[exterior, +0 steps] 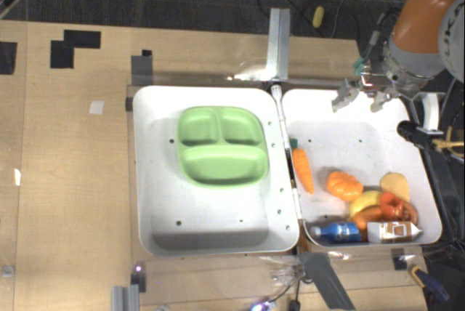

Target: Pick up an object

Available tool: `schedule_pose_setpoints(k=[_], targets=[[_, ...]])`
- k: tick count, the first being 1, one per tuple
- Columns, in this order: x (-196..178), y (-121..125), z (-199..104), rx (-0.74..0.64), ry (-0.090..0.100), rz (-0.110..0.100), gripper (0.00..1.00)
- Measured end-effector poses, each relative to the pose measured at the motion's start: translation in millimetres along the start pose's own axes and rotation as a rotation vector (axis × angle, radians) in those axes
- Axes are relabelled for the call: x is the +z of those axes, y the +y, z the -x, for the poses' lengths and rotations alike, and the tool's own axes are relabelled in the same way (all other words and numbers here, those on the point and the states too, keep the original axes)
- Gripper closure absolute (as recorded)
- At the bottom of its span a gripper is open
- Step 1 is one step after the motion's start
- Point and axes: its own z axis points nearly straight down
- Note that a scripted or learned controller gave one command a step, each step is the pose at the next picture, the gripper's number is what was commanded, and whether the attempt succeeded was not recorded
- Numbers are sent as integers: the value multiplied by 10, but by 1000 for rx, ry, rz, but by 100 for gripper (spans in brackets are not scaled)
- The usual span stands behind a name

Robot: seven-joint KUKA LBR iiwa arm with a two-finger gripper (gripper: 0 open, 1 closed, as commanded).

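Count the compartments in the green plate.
3. The green plate in the left bin has two small compartments side by side along its far edge and one wide compartment across its near half.

A single fixed camera looks down at a slant on both white bins (290, 157) from above the bench (65, 179).

Left bin (152, 179): I see a divided tray (221, 144).
Right bin (363, 135): carrot (302, 170), bottle (339, 232), carton (394, 232) along my near edge.
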Motion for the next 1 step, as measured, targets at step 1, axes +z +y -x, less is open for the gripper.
schedule_pose_setpoints(k=[1], targets=[[1153, -303, -30, -134, 0, 2, 0]])
